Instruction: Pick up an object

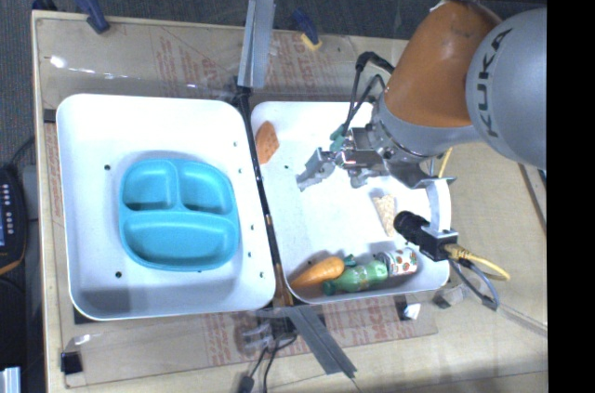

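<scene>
Carrot (316, 271) lay in the right bin (307, 215); the arm's gripper (325, 166) hovered above, fingers apparently spread, holding nothing.

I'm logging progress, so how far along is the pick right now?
Nothing looks picked yet. The gripper hangs over the right bin with nothing visible between its fingers. The carrot, green bottle and bread piece lie in that bin. Grasping and lifting remain.
</scene>
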Controlling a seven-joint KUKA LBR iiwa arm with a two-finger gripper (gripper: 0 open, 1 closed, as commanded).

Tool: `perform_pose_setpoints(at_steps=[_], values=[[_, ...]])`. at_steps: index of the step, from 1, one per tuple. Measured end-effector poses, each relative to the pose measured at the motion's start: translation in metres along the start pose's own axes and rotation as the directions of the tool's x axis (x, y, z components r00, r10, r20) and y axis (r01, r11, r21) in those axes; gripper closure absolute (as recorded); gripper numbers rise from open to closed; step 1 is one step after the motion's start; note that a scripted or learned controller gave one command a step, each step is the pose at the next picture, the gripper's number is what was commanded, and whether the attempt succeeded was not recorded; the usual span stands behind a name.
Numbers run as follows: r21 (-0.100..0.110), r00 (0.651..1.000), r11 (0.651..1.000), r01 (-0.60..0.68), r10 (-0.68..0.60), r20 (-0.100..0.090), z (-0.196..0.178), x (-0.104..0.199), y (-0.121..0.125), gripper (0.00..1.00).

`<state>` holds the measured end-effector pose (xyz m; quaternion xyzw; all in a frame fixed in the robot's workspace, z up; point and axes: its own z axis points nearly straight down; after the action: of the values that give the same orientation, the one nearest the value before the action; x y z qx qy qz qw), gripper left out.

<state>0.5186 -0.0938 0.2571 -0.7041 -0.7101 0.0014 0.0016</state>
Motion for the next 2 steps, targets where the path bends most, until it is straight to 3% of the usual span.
perform_pose_setpoints(at_steps=[1, 2], values=[[0.000, 1.000, 1.000, -0.002, 0.002, 0.000, 0.085, -0.023, -0.042, 0.00], [-0.003, 1.000, 1.000, 0.001, -0.001, -0.001, 0.166, -0.035, -0.041, 0.00]])
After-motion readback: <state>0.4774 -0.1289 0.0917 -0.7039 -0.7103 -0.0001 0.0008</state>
